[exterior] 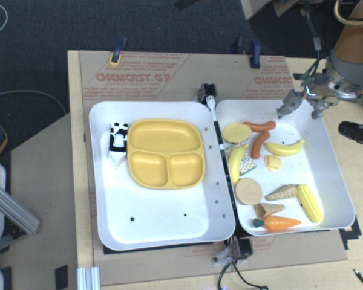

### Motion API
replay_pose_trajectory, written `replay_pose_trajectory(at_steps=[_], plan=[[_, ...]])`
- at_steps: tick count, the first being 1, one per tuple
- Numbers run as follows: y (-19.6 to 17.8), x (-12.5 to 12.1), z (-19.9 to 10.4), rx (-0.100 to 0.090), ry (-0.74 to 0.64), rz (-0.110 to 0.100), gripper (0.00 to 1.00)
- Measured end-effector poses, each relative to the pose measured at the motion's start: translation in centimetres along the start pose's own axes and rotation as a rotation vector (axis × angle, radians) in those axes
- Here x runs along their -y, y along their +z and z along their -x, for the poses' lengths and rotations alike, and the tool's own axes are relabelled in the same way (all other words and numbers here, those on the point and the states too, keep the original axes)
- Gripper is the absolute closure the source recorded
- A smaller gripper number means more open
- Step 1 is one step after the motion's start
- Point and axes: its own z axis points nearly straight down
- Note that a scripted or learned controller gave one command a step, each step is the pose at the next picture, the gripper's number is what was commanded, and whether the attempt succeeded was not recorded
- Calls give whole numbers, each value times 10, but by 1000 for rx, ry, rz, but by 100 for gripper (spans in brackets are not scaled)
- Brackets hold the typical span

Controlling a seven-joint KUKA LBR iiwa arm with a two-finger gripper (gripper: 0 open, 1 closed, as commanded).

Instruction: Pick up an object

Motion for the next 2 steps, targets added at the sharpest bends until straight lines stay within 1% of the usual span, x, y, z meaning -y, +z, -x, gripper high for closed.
replay_pose_trajectory(at_steps=[1,2], plan=[[-10,-3,0,3,-3,15,0],[52,2,3,2,-2,9,0]])
